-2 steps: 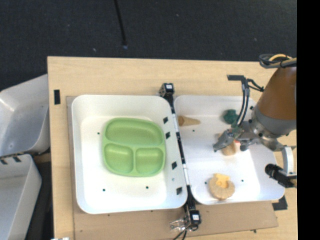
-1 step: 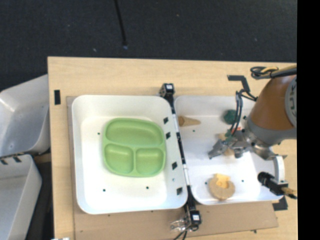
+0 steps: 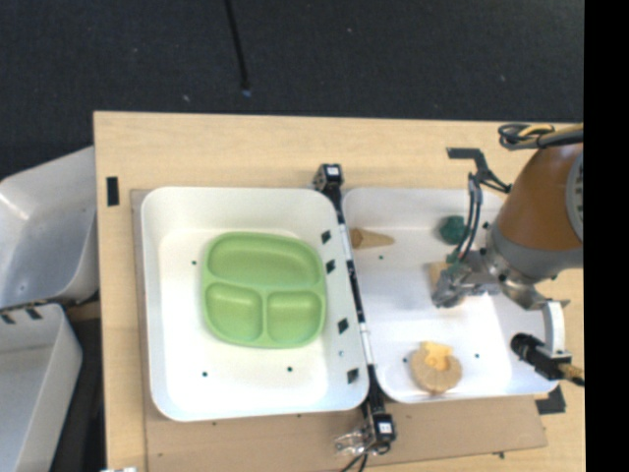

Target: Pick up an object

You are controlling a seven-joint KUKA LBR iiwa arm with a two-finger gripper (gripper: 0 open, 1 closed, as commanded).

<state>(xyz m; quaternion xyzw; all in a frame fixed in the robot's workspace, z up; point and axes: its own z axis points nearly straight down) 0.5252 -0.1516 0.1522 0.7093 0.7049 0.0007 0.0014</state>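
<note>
In the right bin (image 3: 393, 303) my gripper (image 3: 448, 289) hangs low over the middle of the floor. A small tan piece (image 3: 435, 274) shows right at its left side, partly hidden by it. I cannot tell whether that piece is held. A dark green object (image 3: 452, 229) lies just behind the gripper near the back wall. A tan wedge (image 3: 371, 239) rests at the bin's back left. A round tan and yellow item (image 3: 435, 367) sits near the front wall.
The left bin (image 3: 167, 362) holds a light green divided plate (image 3: 263, 288). A black-clipped divider (image 3: 349, 283) runs between the bins. The arm's orange and grey body (image 3: 541, 224) covers the right bin's far right side.
</note>
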